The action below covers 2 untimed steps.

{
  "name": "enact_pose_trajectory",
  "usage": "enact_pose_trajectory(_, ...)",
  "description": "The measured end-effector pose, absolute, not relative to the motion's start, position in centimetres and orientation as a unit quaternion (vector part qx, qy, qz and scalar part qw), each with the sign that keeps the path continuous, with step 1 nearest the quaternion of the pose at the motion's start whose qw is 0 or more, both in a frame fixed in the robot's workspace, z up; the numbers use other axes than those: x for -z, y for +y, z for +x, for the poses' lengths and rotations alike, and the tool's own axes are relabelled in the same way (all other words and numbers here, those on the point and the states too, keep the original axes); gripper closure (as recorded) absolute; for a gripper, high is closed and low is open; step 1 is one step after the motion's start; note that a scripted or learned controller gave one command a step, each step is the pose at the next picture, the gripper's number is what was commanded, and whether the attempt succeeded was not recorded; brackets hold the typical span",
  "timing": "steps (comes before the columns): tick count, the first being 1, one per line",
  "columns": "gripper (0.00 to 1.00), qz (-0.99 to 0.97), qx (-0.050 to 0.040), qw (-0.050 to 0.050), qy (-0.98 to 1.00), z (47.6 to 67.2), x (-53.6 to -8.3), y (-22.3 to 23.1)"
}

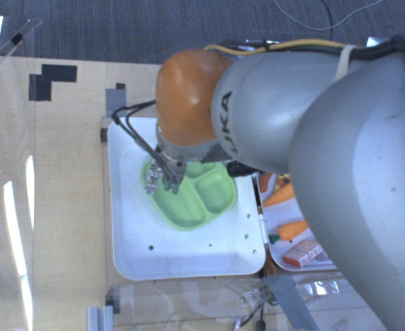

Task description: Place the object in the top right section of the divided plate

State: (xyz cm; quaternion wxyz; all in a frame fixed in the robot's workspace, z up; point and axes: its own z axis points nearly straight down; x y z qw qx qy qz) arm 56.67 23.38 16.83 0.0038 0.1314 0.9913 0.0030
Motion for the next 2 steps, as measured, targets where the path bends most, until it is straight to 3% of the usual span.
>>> enact_pose_trajectory(1, 1.0, 0.092, -0.003, 0.006, 0.996, 65.7, -23.8, 23.5)
enact_pose_trajectory(2, 1.0, 0.049, -0.0015, 0.003, 0.999, 59.2, -15.0, 16.9)
